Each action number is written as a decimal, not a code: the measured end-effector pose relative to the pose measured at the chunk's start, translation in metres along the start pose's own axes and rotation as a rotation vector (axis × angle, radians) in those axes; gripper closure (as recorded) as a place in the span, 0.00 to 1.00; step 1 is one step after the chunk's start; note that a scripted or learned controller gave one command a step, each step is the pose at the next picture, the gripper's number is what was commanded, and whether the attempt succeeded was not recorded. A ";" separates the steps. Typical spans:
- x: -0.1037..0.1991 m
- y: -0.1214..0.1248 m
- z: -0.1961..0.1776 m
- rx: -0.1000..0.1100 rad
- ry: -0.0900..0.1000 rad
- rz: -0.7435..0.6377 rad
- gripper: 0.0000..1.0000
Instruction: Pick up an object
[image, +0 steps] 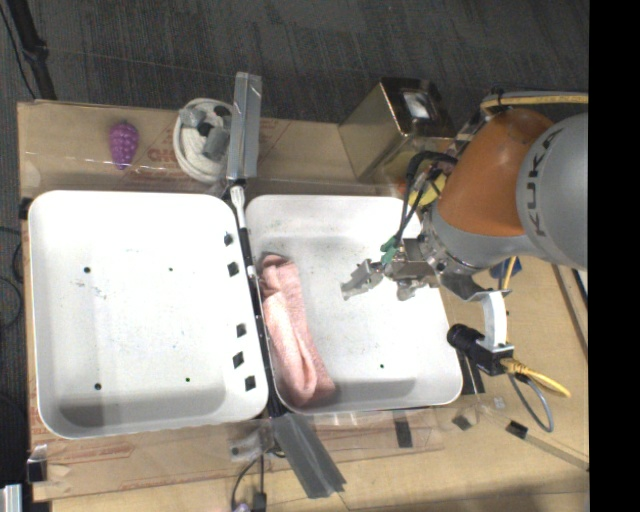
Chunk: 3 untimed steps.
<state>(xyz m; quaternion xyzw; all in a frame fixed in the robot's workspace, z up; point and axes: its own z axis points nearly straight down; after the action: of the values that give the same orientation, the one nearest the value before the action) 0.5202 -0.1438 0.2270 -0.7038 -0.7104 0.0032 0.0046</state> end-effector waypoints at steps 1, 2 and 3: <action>0.040 0.040 0.109 0.001 -0.001 -0.071 0.00; 0.049 0.016 0.134 -0.016 -0.005 -0.194 0.00; 0.049 0.017 0.127 -0.011 -0.001 -0.201 1.00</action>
<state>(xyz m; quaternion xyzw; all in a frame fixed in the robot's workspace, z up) 0.5351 -0.0943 0.0998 -0.6288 -0.7775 -0.0006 0.0007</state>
